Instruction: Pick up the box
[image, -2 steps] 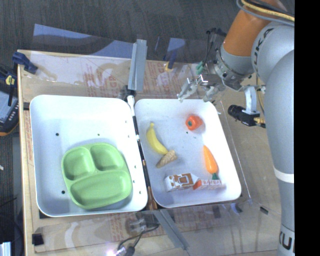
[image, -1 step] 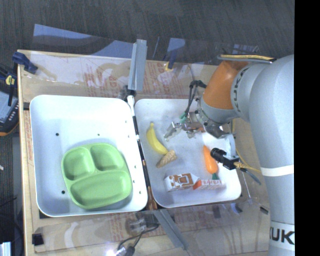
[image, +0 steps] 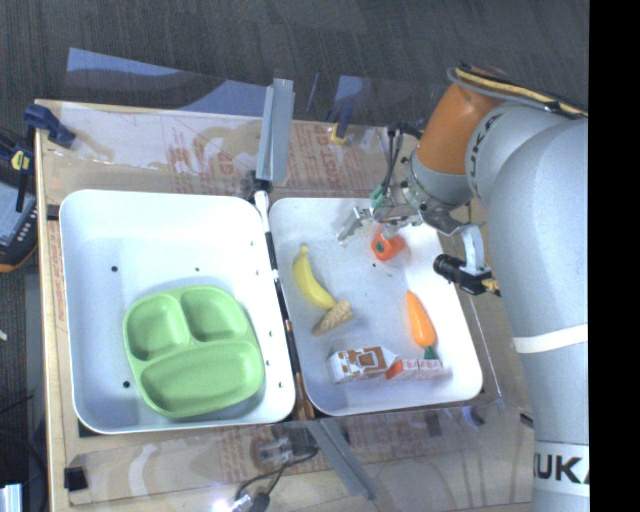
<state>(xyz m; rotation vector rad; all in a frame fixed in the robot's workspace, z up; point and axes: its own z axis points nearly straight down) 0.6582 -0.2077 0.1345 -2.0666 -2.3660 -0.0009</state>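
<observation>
**Gripper at far end of right bin; box untouched at near end**

The box (image: 385, 365) is found lying flat on its long side at the near edge of the right bin (image: 455, 385), just beside the tip of a carrot (image: 420, 319); nothing rests on it, so access from above is judged free. The gripper (image: 362, 220) is seen at the far end of the same bin, well apart from the box, next to a small red-orange item (image: 387, 246); its metal fingers are blurred, and whether they are spread or closed cannot be told; nothing is seen between them. A banana (image: 313, 280) and a cone-shaped pastry (image: 334, 318) lie between gripper and box. The green divided plate (image: 195, 352) occupies the left bin (image: 80, 250). The pick is judged not yet begun.
</observation>
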